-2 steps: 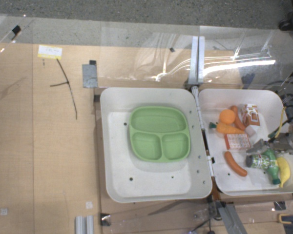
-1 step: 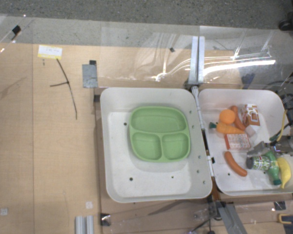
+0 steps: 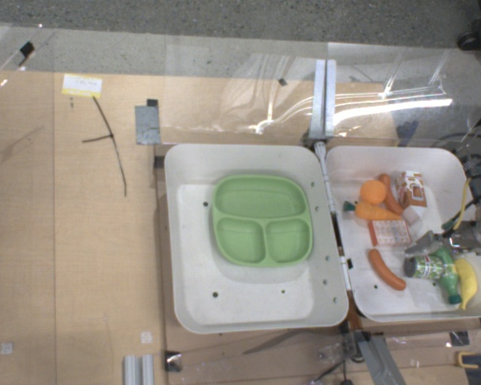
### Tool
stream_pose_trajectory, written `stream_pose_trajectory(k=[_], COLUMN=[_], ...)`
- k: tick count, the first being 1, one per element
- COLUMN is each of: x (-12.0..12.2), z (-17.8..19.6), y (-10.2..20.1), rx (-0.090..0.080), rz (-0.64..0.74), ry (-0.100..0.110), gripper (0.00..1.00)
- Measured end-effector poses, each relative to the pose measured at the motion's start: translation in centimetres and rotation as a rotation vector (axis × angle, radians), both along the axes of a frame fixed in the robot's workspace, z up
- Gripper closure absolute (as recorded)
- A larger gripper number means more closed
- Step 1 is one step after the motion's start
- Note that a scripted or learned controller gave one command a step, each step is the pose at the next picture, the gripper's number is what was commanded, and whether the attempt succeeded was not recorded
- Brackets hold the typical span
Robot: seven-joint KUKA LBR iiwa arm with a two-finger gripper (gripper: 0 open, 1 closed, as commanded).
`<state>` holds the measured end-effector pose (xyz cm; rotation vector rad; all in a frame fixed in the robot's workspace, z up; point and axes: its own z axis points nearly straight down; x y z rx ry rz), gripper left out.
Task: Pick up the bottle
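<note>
The bottle (image 3: 433, 268) is green with a pale label and a grey cap. It lies on its side near the front right of the right bin (image 3: 345, 167), with its cap pointing left. My gripper (image 3: 455, 242) reaches in from the right edge, low over the bin. It sits just behind the bottle's upper side, very close to it or touching it. The gripper is small and partly cut off by the frame edge. Nothing shows the bottle lifted off the bin floor.
A yellow banana (image 3: 466, 283) lies against the bottle's right end and a red sausage (image 3: 386, 269) lies to its left. Farther back are a red packet (image 3: 390, 232), a carrot (image 3: 374, 212), an orange (image 3: 373, 192) and a small carton (image 3: 413, 188). The left bin (image 3: 184, 295) holds a green divided plate (image 3: 263, 219).
</note>
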<state>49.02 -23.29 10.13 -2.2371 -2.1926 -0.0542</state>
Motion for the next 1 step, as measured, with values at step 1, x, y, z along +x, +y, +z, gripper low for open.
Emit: stream_pose_trajectory(k=[1], x=[-0.13], z=[-0.03], y=[-0.21], rx=[0.000], rz=[0.070], ry=[-0.002], gripper=[0.00])
